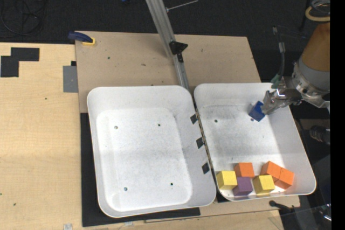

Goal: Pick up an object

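The grey two-finger gripper (271,103) hangs over the upper right part of the right shallow white plastic bin (302,140). A small blue block (257,111) sits tilted at the fingertips, touching them on their left and slightly below, and appears raised above the bin floor. It looks pinched between the fingers, so the jaws read as clenched on it, though the contact is small and partly hidden. Far below the jaws, along the bin's near edge, lies a cluster: two yellow cubes (227,178), three orange blocks (280,173) and one purple cube (244,186). Well to the left of the jaws stands the left shallow white plastic bin (102,132).
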`<control>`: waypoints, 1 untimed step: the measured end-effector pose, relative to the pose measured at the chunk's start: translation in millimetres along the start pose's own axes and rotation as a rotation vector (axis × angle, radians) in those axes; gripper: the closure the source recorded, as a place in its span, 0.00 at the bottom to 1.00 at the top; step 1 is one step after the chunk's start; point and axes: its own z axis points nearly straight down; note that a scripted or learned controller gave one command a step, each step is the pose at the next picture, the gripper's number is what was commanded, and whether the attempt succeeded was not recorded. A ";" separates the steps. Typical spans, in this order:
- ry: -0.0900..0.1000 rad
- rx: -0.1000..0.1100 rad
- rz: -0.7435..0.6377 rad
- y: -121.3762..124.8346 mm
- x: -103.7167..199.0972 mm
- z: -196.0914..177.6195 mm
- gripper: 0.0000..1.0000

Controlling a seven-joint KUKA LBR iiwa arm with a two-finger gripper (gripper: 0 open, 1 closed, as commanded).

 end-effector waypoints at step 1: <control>0.003 0.005 -0.001 -1.2 49.4 -0.3 1.00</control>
